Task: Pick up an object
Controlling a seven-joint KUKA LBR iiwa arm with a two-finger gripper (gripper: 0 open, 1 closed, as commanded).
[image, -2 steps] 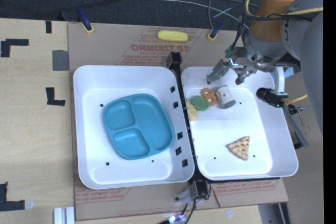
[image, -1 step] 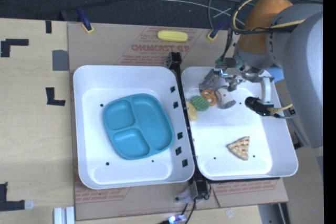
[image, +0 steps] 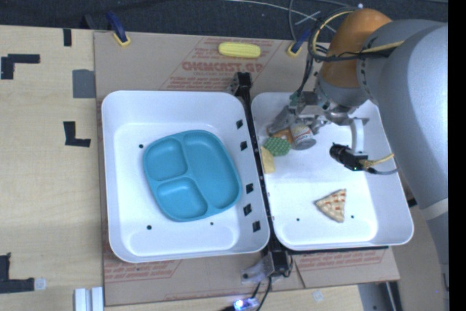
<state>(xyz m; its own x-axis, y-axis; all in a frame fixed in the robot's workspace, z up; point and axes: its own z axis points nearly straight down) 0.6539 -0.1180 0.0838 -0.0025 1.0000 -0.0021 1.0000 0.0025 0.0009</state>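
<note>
My gripper (image: 297, 126) reaches down into the upper left part of the right bin (image: 364, 229). It sits right over a small cluster of objects there. The cluster holds a tan and silver can-like item (image: 300, 136), a green patterned piece (image: 277, 146) and a pale yellow piece (image: 269, 161). The gripper touches or covers the can-like item, and the grey wrist hides how it meets it. A pizza slice toy (image: 332, 205) lies apart, toward the front of the same bin.
The left bin (image: 124, 229) holds a blue divided plate (image: 191, 174). A yellow banana-shaped object (image: 239, 49) lies on the cardboard behind the bins. A black connector with a cable (image: 348, 155) hangs over the right bin. The arm's large grey body (image: 426, 105) covers the right side.
</note>
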